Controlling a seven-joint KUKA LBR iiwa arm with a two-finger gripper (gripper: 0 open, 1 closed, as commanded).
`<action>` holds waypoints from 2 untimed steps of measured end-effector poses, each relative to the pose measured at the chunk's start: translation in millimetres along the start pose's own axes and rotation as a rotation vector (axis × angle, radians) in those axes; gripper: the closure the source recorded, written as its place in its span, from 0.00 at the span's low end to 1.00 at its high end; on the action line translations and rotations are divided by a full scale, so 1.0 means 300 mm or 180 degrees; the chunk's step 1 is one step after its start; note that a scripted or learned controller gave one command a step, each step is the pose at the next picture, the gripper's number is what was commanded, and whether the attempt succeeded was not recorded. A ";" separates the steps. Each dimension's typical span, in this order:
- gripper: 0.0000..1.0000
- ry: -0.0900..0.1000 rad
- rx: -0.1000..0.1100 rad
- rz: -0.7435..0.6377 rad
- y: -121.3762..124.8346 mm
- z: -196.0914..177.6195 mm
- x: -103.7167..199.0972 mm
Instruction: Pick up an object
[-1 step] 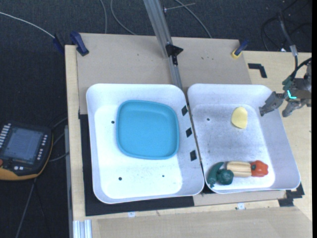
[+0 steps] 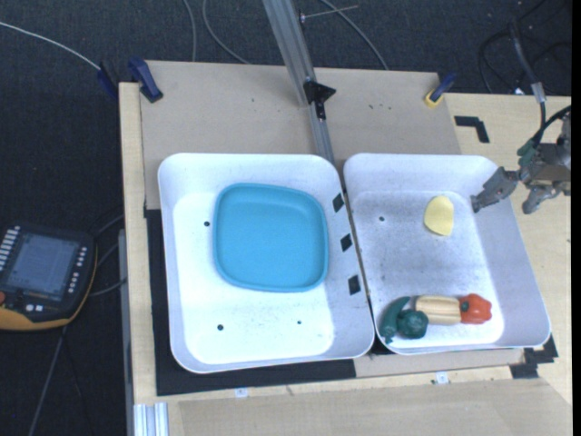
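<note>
Two bins on my feed: gripper (image 2: 510, 196) sat spread open with nothing in it at the right bin's (image 2: 508, 243) 2 o'clock rim, yellow piece (image 2: 439, 215) near its 9 o'clock.

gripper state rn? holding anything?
Gripper: open, fingers spread, holding nothing, at the right bin's upper right rim.

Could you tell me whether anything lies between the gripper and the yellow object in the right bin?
Nothing visible does. The gripper sits at the right bin's upper right edge, and the yellow object lies apart to its left on bare bin floor. The other items are grouped at the bin's near edge, well off that line.
</note>
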State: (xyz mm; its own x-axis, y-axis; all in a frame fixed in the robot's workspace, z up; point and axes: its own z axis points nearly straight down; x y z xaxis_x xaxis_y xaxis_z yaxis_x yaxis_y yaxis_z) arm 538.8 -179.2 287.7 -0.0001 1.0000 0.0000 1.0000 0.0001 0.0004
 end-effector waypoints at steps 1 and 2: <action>0.00 0.0003 0.0013 -0.0001 -0.030 0.162 0.014; 0.00 0.0004 0.0017 -0.0001 -0.040 0.369 0.025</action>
State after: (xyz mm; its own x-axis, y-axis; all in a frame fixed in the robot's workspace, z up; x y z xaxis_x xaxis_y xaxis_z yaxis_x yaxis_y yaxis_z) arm 526.7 -171.8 177.0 -0.0004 1.0000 0.0012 1.0000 0.0004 -0.0048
